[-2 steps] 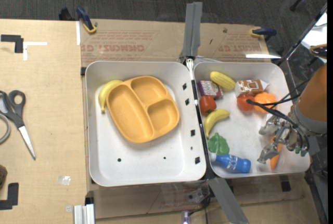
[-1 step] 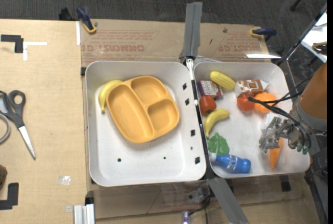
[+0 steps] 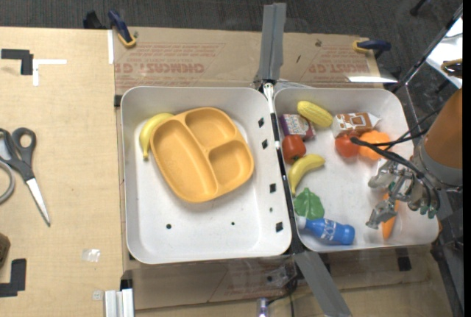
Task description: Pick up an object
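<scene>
Taking the right bin (image 3: 412, 117) as the landmark: at its near edge lies a blue bottle (image 3: 329, 232), with a green toy (image 3: 309, 203) just beyond it. At the bin's near right corner the hand (image 3: 384, 214) hangs low, right beside a small orange carrot-like piece (image 3: 388, 228); whether its fingers grip that piece or stand released, I cannot tell. Farther in, mid-bin, lies a yellow banana (image 3: 305, 169), then a red tomato (image 3: 294, 146), an orange fruit (image 3: 374, 143) and a second red fruit (image 3: 346, 144). Toward the bin's far wall sit a corn cob (image 3: 315, 114) and a brown packet (image 3: 355, 120). Left of this bin, on the worktop (image 3: 59, 124), the other bin (image 3: 140, 234) holds an orange divided plate (image 3: 202, 154).
</scene>
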You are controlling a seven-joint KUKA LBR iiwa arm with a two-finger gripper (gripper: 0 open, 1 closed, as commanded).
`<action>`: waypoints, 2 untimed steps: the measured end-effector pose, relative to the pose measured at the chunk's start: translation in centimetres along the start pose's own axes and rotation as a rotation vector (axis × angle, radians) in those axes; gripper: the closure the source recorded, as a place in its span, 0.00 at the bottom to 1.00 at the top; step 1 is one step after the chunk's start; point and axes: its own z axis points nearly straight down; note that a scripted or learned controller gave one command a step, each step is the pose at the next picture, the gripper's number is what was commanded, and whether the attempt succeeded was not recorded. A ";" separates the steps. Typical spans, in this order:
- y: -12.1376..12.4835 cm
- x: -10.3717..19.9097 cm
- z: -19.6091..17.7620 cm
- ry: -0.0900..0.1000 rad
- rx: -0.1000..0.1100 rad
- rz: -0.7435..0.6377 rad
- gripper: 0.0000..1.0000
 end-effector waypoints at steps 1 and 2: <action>0.5 0.6 1.9 0.008 0.000 0.037 0.00; -2.3 -0.5 1.8 0.005 0.001 -0.003 0.00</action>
